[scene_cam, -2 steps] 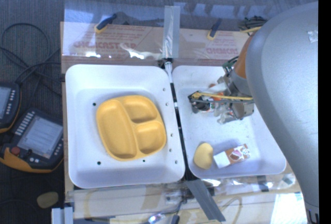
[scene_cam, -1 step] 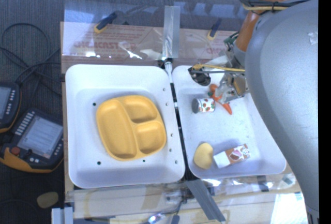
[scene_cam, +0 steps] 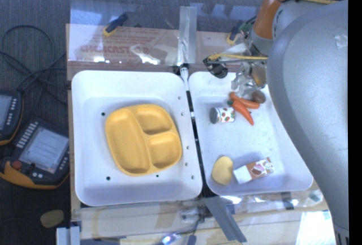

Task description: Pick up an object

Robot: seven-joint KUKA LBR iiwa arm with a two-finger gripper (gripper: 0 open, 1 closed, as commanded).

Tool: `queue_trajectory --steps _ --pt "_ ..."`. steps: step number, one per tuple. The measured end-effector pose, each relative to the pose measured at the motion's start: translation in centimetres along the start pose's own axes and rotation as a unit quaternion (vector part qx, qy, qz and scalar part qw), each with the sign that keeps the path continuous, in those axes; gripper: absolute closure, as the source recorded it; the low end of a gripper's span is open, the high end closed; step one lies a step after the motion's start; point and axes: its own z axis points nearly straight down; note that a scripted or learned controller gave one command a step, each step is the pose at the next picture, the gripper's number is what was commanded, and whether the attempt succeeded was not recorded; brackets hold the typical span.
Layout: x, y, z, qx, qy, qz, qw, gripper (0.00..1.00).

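In the right bin [scene_cam: 283,181] lie an orange carrot [scene_cam: 245,107], a small can with a red-and-white label [scene_cam: 223,115], a yellow lemon-like lump [scene_cam: 222,170] and a small white-and-red carton [scene_cam: 254,170]. A brownish item [scene_cam: 258,96] lies right behind the carrot. My gripper [scene_cam: 244,83] hangs at the far end of this bin, just above the carrot's back end. Its lower part is close over the carrot and the brownish item, and nothing is visibly lifted.
A yellow three-compartment plate [scene_cam: 143,138] fills the middle of the left bin [scene_cam: 90,181]. My grey arm [scene_cam: 317,97] covers the right bin's right side. A clear divider wall [scene_cam: 185,29] stands behind the bins. Pendants and cables lie on the floor at left.
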Motion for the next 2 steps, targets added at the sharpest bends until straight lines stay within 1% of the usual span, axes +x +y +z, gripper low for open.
queue_trajectory --steps 1,2 --pt "-1.1 2.9 4.5 0.001 -0.001 -0.004 1.0000 1.00" --pt "-0.3 2.7 7.0 0.002 0.000 0.034 0.9994 1.00"
